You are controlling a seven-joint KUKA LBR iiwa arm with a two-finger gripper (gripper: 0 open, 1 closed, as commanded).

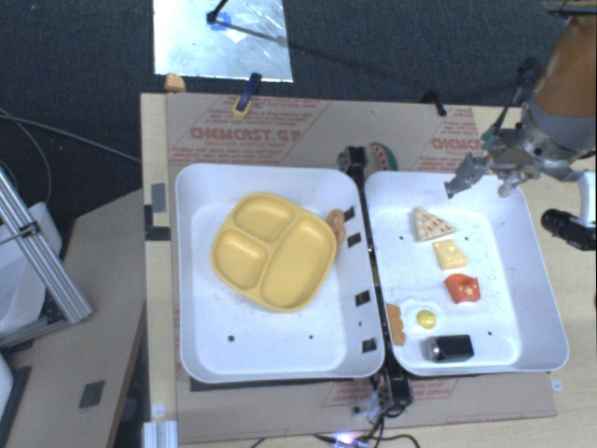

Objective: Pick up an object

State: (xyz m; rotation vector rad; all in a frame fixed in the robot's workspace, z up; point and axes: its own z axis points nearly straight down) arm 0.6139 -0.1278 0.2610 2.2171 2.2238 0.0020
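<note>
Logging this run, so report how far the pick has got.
Nothing looks picked yet. The gripper hangs open above the right bin's top edge with nothing between its fingers. The pizza slice, cheese wedge, red piece, fried egg and black block lie in that bin. Left: descend, close on one, lift.
</note>
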